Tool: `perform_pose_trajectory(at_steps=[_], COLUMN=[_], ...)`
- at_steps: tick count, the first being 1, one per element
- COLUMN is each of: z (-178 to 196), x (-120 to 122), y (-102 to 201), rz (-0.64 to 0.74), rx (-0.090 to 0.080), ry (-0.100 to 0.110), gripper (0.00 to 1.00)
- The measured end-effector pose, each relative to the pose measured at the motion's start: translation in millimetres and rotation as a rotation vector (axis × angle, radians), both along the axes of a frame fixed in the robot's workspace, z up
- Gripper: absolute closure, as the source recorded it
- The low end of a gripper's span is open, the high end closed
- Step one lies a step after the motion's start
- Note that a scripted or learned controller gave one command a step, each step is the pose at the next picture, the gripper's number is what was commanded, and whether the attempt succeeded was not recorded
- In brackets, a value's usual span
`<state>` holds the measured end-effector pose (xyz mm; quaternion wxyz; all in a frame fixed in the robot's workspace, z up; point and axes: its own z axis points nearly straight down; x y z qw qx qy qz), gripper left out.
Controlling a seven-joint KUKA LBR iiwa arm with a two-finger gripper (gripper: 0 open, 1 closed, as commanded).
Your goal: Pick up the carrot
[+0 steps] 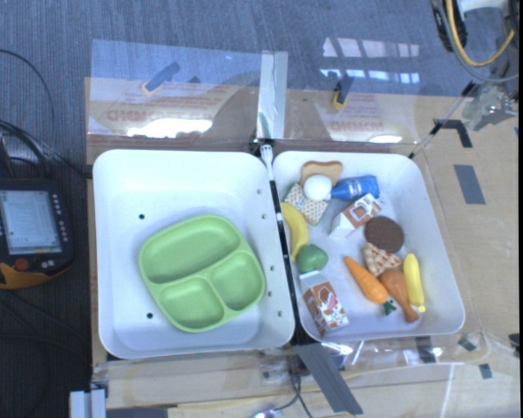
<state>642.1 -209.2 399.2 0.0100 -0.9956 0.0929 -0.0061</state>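
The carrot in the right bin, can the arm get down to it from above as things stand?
Probably yes. The carrot lies uncovered on top in the right bin, but the hot dog and waffle press close, so fingers have little room.

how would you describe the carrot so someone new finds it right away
Look in the right bin, the one crowded with toy food, not the one with the green tray. Near its front right corner lies the carrot, a slim orange cone with a small green tip at the front. The sausage beside it is duller and blunt, and the corn is yellow.
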Motion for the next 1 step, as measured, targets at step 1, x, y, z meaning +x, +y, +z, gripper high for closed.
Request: perform_pose_trajectory(at_steps=[1], z=[9.4], x=[5.8], y=[-12.5], rz=[-0.014], rx=[-0.013], ry=[0.007], gripper=[1.00])
